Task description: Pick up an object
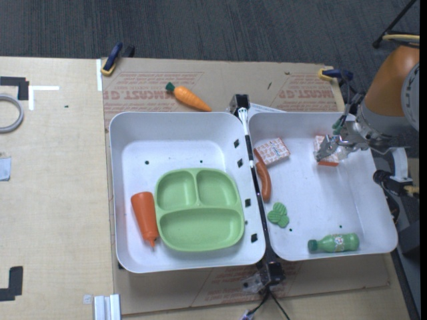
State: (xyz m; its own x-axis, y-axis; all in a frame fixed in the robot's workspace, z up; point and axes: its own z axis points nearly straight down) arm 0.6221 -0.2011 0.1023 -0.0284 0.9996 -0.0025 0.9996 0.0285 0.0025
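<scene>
My gripper point(331, 147) hangs over the upper right part of the right bin point(373, 212), right at a small white and red object point(326, 159) that lies partly under it. Whether that object is gripped is hidden by the gripper body. Elsewhere in the right bin lie a red and white packet point(272, 151), a brown sausage point(264, 181), a green leafy toy point(278, 215) and a green bottle point(333, 243) on its side near the front wall. The left bin point(123, 172) holds a green divided plate point(199, 209) and an orange carrot point(145, 217).
A second carrot point(189, 97) lies on the cardboard behind the left bin. Clamps point(112, 57) hold the cardboard at its back corners. A black clip point(240, 103) joins the bins at the back. The arm's orange band point(393, 72) rises at the right edge.
</scene>
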